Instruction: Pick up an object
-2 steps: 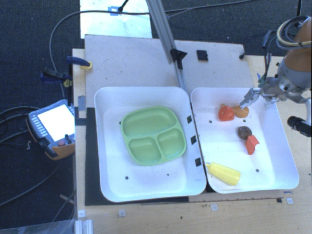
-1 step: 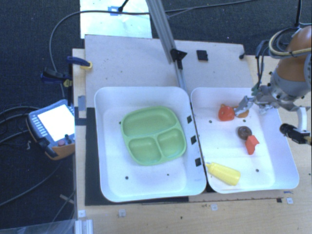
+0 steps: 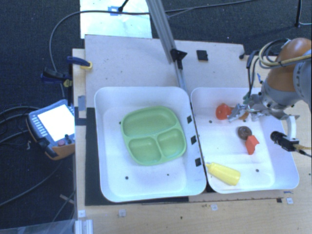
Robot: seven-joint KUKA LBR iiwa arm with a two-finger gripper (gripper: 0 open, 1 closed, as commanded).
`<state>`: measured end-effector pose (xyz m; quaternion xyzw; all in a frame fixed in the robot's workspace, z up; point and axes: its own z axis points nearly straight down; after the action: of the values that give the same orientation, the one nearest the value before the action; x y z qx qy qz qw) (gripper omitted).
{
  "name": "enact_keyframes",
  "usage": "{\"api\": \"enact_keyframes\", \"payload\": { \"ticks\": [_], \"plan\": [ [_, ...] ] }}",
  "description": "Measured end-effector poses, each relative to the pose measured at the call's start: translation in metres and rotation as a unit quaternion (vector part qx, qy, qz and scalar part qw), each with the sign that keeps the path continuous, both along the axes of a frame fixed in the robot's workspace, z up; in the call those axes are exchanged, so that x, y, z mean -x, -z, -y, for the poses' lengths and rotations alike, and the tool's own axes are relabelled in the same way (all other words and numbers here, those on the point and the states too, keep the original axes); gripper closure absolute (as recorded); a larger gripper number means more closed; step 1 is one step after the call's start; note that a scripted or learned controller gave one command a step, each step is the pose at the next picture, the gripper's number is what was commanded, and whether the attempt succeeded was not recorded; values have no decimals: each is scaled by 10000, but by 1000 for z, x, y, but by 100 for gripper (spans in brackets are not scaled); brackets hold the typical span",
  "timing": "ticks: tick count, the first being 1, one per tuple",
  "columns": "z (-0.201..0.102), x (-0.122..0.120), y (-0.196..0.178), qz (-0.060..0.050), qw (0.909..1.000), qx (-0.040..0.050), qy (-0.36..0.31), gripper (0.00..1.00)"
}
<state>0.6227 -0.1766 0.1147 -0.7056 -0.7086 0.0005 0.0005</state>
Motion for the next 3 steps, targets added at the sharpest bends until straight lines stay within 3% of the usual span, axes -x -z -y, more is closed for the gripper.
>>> {"api": "enact_keyframes", "payload": {
  "ticks": [1, 2, 3],
  "plan": [
    [0, -1, 31, 14, 10000, 4, 0, 0],
    [1, -2, 17, 39, 10000, 21, -7, 100],
    [6, -3, -29, 38, 10000, 9, 14, 100]
  ]
}}
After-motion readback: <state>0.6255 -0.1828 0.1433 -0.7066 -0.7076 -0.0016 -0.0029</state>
